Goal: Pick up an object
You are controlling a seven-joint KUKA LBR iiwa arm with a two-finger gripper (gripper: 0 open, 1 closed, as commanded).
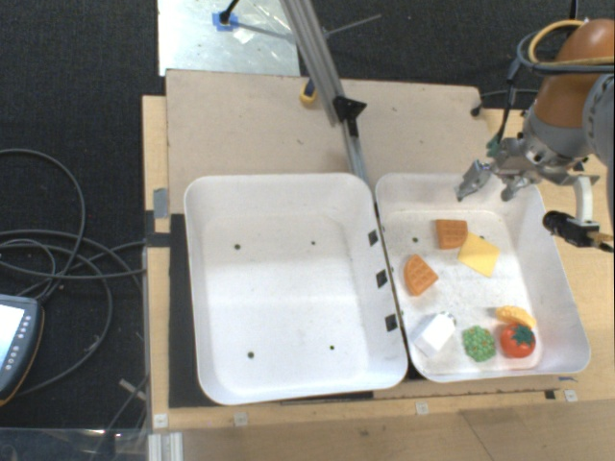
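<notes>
Tomato below; hand (fingers spread) hovers over bin rim.

Hand over the right bin's far edge

The hand, fingers spread and holding nothing, hangs above the right bin; the orange block and yellow wedge lie near.

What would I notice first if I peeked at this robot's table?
Probably the bright toy food in the right bin: a red tomato, a green broccoli, a yellow cheese wedge and orange pieces near the middle. Next, the grey arm's gripper above that bin's far edge, its fingers spread with nothing between them. The left bin is a big white shape beside it.
</notes>
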